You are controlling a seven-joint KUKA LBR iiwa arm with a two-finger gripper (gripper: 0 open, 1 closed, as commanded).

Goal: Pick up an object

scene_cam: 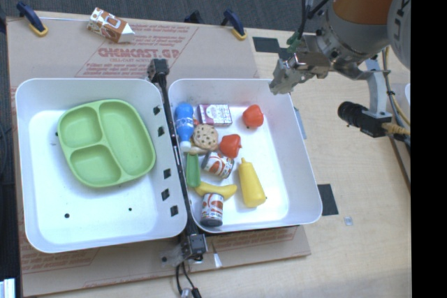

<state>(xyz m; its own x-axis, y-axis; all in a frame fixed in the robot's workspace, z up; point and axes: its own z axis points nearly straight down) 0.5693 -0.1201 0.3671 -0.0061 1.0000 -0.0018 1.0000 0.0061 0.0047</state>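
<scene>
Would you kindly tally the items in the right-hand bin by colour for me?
Red: 2, a tomato-like piece and a red piece
Yellow: 2, bottle, banana
Blue: 1, bottle
Green: 1, stick
Brown: 1, cookie
Multicoloured labels: 3, carton, can, can
Total: 10
</scene>
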